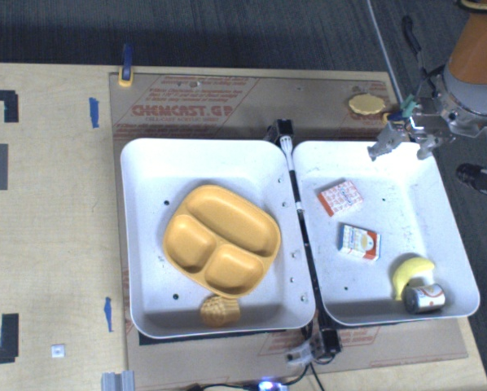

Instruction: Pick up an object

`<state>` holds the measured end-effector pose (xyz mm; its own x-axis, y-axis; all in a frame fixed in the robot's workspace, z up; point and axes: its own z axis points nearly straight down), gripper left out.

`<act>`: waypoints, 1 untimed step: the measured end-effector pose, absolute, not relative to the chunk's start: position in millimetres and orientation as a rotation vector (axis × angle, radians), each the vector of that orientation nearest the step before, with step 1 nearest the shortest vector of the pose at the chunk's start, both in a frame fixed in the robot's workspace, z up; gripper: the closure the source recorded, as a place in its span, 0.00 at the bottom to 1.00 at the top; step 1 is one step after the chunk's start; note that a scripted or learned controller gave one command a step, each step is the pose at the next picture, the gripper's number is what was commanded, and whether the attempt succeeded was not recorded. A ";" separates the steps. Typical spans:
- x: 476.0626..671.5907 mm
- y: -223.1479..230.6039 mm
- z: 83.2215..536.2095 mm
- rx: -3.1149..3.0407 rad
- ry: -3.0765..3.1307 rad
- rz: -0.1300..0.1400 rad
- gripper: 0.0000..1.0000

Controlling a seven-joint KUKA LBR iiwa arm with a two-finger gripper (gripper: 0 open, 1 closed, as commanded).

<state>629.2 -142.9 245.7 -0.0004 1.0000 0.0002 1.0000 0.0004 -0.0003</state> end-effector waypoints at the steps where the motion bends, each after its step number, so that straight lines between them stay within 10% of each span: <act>1: 636.0 -124.8 114.2 -2.219 -2.220 0.002 0.00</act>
